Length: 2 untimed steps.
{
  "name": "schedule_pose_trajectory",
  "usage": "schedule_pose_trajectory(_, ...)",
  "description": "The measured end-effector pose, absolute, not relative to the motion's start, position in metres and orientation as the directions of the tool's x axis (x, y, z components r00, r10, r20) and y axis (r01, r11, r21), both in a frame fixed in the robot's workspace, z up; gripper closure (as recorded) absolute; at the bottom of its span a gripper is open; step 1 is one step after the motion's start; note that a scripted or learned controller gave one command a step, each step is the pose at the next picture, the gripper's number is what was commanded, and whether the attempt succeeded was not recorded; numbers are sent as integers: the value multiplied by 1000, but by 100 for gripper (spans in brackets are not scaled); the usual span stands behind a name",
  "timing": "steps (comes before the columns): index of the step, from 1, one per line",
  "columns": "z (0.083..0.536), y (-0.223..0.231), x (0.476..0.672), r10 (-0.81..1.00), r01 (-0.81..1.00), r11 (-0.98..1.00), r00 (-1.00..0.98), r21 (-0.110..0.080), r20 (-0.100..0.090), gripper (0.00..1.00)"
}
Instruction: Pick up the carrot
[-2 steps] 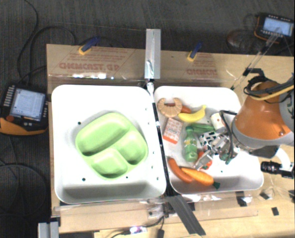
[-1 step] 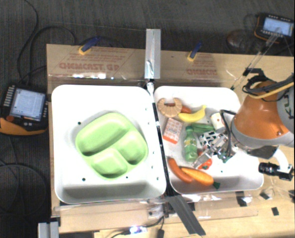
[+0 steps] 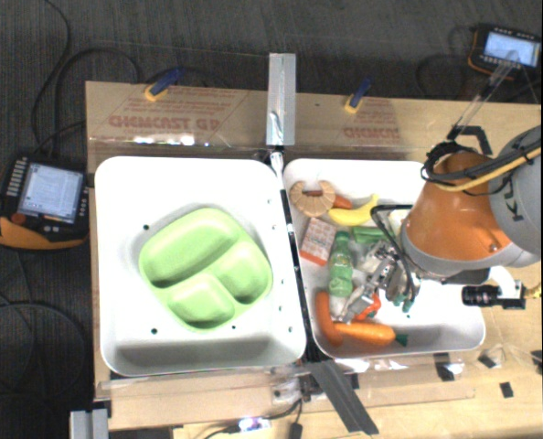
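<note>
The carrot (image 3: 356,333) is a long orange piece with a green tip, lying along the front wall of the right bin (image 3: 454,335). My gripper (image 3: 361,302) reaches in from the right under the orange wrist band and hangs directly over the carrot's middle, close to or touching its upper side. A small red item beside the gripper's tip is partly hidden by it. The carrot rests on the bin floor.
Crowded behind the carrot in the right bin are a green bottle (image 3: 342,265), a banana (image 3: 356,214), a round wooden piece (image 3: 312,198) and a red and white packet (image 3: 318,238). The left bin (image 3: 125,337) holds a green divided plate (image 3: 206,266).
</note>
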State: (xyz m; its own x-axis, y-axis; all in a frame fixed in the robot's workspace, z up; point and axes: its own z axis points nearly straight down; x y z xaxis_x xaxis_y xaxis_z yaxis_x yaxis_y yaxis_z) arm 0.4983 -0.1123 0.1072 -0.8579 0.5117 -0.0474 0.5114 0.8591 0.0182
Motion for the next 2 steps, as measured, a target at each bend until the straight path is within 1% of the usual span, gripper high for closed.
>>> schedule_pose_trajectory(1, 193, -140, 489, 584, 584, 812, -812, 1, -1, 0)
schedule_pose_trajectory(2, 89, -113, 487, 559, 559, 829, -829, 4, -10, 0)
